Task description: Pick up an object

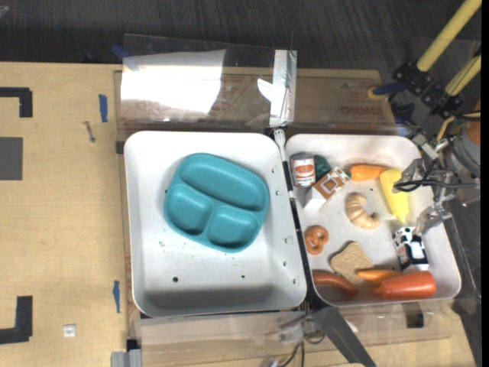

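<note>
From the camera above the bench: at the right edge, over the right side of the right bin (386,239), the gripper (434,191), low among the toy food; impossible to tell whether open or closed, and nothing visibly held. Just beside it to the left, a yellow banana-like piece (393,192); just near of it, a small black-and-white figure (410,248), both probably the easiest picks given that reach. Crowded elsewhere in that bin: a red-labelled can (303,170) and a carrot (365,172) at the far side, a croissant (361,210) mid-bin, a pretzel (315,239) and a bread slice (353,260) nearer, a red sausage (405,284) along the near wall. In the left bin (153,258), a teal divided plate (216,201), lying flat, well apart from the gripper.
</note>
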### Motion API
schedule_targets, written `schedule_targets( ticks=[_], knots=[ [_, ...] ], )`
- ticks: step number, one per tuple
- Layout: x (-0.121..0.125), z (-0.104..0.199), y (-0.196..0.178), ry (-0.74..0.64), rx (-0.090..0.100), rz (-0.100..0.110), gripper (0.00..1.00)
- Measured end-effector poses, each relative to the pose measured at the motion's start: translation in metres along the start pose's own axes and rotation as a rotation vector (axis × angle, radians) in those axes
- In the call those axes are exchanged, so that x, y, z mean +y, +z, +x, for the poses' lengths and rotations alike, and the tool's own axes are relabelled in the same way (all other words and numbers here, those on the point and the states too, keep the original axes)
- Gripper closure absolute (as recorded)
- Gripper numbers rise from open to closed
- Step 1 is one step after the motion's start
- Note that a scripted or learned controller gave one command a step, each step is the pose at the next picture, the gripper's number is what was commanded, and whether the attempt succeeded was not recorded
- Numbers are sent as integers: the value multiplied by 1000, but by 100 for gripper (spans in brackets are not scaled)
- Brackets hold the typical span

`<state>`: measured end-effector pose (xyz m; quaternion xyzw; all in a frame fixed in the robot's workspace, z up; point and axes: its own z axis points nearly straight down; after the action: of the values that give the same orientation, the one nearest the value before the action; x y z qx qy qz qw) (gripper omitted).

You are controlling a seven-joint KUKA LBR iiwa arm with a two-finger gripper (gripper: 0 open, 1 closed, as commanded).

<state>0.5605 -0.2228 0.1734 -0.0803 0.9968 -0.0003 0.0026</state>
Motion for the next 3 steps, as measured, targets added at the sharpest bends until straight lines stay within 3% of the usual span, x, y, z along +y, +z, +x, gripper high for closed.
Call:
schedule_targets(
  ticks=[1,2,3],
  knots=[
    [0,6,59,52,-20,10,0],
    [57,-16,85,90,-6,0,0],
    [59,55,84,226,-16,4,0]
  ],
)
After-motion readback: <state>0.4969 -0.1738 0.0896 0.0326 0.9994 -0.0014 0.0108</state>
